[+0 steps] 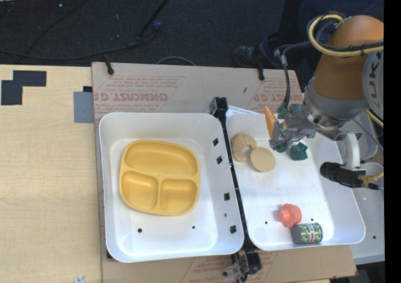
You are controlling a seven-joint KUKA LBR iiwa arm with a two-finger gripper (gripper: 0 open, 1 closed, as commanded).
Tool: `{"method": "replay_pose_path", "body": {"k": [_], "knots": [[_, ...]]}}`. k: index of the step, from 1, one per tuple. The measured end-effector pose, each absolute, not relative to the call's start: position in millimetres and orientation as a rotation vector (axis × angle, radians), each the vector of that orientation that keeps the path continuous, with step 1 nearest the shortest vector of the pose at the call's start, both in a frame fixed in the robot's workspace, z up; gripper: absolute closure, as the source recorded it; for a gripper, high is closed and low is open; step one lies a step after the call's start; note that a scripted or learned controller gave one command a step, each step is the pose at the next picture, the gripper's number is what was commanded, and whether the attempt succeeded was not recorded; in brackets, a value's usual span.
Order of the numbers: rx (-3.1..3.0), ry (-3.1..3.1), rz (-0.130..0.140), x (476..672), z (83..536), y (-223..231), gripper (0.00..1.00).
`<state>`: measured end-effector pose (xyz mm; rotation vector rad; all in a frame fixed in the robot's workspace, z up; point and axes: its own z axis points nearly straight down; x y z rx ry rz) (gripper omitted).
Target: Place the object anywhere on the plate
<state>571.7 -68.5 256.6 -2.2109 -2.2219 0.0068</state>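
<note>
Plastic, glossy and yellow, the plate (pixel 160 176) lies in the left bin (pixel 113 213); it is a rounded rectangle moulded into three compartments, one long one at the far side and two smaller ones nearer the camera, and all three are bare. Both bins are shallow white trays with smooth walls, set side by side on a sheet of printed cardboard (pixel 156 91).

In the right bin (pixel 341 228) the gripper (pixel 282 141) hangs low over the far part of the floor, its dark metal body below the arm's orange band (pixel 354 32). A dark green object (pixel 297 149) shows just beside its tip, touching or nearly so; whether it sits between the jaws, and how wide they stand, cannot be told from this angle. An orange carrot-like stick (pixel 269 121) lies along the far wall just left of the gripper. Near the divider rest two pale tan wooden pieces: a mushroom shape (pixel 242 144) and a flat round disc (pixel 262 160), touching each other. Toward the near edge sit a lumpy pinkish-red object (pixel 289 214) and a small green-labelled can (pixel 306 233) on its side, close together.
</note>
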Motion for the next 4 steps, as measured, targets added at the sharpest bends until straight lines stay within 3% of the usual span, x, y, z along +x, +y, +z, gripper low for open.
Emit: {"method": "replay_pose_path", "body": {"k": [3, 4], "knots": [[-2.213, -2.225, 0.006, 625.4, 244.8, 94.3, 1.0], [-2.213, -2.224, 0.009, 637.5, 216.1, 143.6, 1.0]]}}
